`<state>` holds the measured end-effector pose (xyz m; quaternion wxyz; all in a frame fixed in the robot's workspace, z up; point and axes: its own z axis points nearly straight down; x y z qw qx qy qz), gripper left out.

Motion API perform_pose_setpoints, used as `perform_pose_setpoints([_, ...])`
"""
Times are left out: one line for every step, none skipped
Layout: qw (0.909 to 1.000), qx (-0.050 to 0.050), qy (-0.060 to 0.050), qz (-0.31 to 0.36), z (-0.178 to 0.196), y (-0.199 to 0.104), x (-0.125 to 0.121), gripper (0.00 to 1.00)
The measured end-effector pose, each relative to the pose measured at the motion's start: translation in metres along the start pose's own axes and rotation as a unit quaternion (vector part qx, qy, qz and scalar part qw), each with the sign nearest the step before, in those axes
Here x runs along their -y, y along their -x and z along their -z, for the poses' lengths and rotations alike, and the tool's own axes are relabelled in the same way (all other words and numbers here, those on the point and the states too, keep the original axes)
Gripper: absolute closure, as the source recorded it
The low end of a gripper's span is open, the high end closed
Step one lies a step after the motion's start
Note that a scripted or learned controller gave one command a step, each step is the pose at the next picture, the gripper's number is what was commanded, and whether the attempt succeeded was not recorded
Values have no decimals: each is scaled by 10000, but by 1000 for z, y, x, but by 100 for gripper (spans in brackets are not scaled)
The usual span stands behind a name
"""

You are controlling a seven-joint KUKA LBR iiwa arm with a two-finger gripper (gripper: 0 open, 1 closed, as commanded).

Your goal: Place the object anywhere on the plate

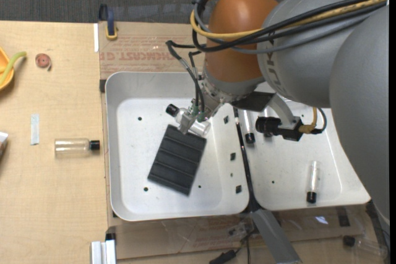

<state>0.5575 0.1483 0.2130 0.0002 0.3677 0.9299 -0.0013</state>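
Overhead, two white bins sit side by side on the counter (55, 195). One ridged black plate (177, 159) lies in the left bin (127, 133), with the jaws (193, 123) at its twelve o'clock edge; whether they grip anything I cannot tell. One pen-like object (312, 181) lies in the right bin (346, 176). One clear bottle (75, 146) rests at nine o'clock.

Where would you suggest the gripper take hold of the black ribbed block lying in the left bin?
Probably across the narrow width of the black ribbed block, coming straight down from above. It lies flat and tilted in the left bin, with long parallel edges and free space on both sides for the fingers.
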Motion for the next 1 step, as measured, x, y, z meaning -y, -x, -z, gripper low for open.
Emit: perform_pose_setpoints([9996, -8, -9, 298, -51, -62, -43, 100])
